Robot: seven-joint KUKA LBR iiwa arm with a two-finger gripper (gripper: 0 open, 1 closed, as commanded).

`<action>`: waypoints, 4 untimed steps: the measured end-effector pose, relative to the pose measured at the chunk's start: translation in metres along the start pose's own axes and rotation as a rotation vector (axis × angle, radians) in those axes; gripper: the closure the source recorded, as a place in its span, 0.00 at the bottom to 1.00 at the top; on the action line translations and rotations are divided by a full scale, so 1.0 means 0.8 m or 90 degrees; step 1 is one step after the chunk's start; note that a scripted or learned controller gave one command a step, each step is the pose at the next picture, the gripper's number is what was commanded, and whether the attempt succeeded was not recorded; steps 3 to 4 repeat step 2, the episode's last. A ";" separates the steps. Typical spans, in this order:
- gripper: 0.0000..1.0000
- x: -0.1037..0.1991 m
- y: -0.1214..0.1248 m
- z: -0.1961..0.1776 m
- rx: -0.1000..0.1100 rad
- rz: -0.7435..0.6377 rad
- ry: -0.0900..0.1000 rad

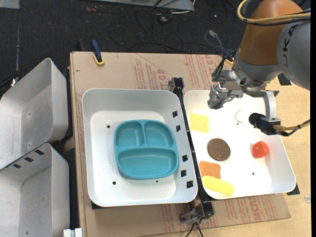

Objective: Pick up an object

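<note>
Your gripper hangs over the right bin's far left corner; can't tell how wide it's set, nothing seen held. Just below it lies the yellow square. Then brown disc, red ball, orange piece and yellow block touching near the front edge. Left bin holds a teal divided tray. Open white floor at right bin's front right.
</note>
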State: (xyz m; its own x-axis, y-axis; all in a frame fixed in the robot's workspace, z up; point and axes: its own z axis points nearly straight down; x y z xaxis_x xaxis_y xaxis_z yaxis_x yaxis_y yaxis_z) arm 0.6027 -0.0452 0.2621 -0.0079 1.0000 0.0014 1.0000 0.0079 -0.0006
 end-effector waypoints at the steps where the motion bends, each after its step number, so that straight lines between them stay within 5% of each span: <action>1: 1.00 0.070 0.010 0.022 0.001 0.000 0.000; 2: 1.00 0.131 0.006 0.019 0.000 0.000 0.000; 4: 1.00 0.131 0.006 0.019 0.000 0.000 0.000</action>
